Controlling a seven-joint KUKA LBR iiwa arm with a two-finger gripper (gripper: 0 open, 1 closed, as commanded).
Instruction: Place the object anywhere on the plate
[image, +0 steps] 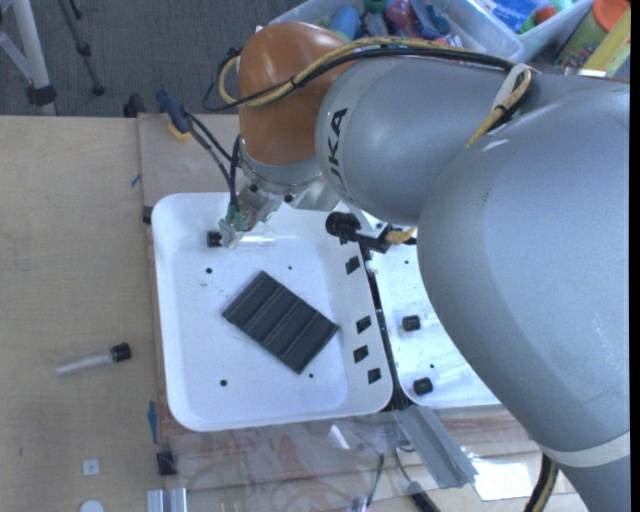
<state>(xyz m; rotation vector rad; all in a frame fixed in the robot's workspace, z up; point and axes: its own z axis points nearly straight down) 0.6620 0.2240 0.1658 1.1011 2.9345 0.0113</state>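
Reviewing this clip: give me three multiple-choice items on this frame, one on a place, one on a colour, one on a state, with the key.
1. Where does the dark ribbed plate lie?
A. in the left bin
B. on the wooden bench
C. on the arm

2. What colour is the band above the wrist?
A. blue
B. orange
C. green

3. How does the plate sit in the left bin?
A. flat and turned askew to the walls
B. standing on edge
C. hanging over the rim

Key: 1 A, white floor surrounds it; 2 B, the dome reads orange; 3 A, its ribbed face shows fully, edges slanted.

Ribbed plate (280, 320) in left bin (180, 330), vial (90, 359) outside on bench (70, 250).
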